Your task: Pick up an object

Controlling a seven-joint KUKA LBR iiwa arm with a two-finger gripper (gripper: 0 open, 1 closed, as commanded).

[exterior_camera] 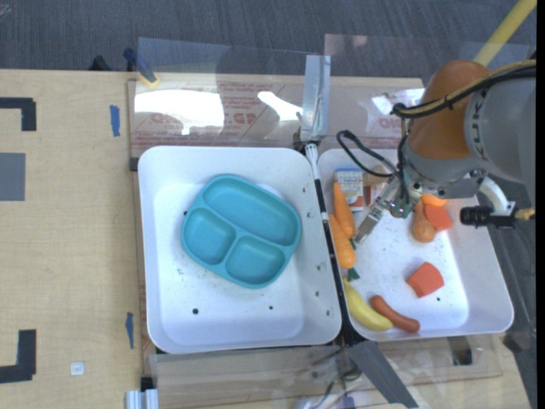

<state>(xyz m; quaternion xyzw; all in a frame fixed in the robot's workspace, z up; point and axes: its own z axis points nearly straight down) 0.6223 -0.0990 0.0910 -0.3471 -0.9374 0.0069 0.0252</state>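
A grey carpeted floor [255, 7] runs across the top of the camera view, and below it a pale wooden counter [68, 228] carries two shallow white bins side by side, with clear plastic sheeting [221, 109] behind them.

The left bin [162, 313] holds a turquoise divided plate [242, 230] with three compartments, lying slightly turned near the bin's middle.

The right bin [477, 313] holds the toy food. A long orange carrot [342, 224] lies along the bin's left wall, running from near the top toward the middle. A small printed box [348, 179] sits at the carrot's upper end, near the back wall. At the bottom left a yellow banana [362, 310] lies curved, and a red-orange sausage [395, 313] rests just beside it, touching or nearly touching it. An orange-red wedge-shaped block [425, 279] sits apart, toward the bin's middle right. Another orange object [432, 215], partly hidden by the arm, lies near the upper right.

The grey arm [502, 135] with its orange band [447, 109] reaches in from the right over the right bin. The gripper [364, 227] slants down and to the left, its fingers [371, 220] close together at a narrow setting, their tips just beside the carrot's middle. Nothing can be seen between them, and whether they touch the carrot cannot be told.
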